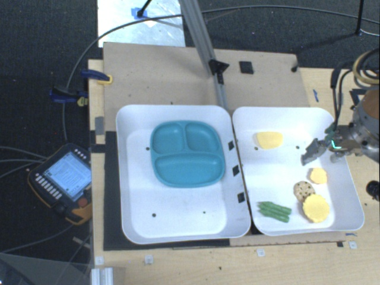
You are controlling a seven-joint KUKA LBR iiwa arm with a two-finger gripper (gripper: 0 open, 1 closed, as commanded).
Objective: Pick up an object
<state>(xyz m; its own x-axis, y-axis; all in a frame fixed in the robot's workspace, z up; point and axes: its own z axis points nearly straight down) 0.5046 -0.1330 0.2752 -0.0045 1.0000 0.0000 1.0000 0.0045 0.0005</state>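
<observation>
The right bin [297,120] serves as the anchor here: the gripper [313,150] hangs over its right-hand part, reaching in from the bin's right rim, with the grey wrist of the arm [362,136] and a small green light just behind it. Nothing is seen between the gripper's tips, and at this size one cannot tell how it is set. Inside the same bin, a pale yellow piece [269,139] lies toward the back, left of the gripper and well apart from it. Just below the gripper, near the bin's right wall, sits a small yellow-orange piece [318,176]. Toward the bin's front right, a speckled brown cookie [303,189] touches (or very nearly touches) a round yellow disc [316,208] lying just in front of it. A bunch of green beans [274,211] rests near the front of the bin, left of the disc and apart from it. To the left of this bin, side by side with it, stands the left bin [133,209], and in its back half lies a blue divided plate [187,153] with three compartments. Farther left still, off the bench, a handheld control pendant [62,180] lies on the dark floor.
</observation>
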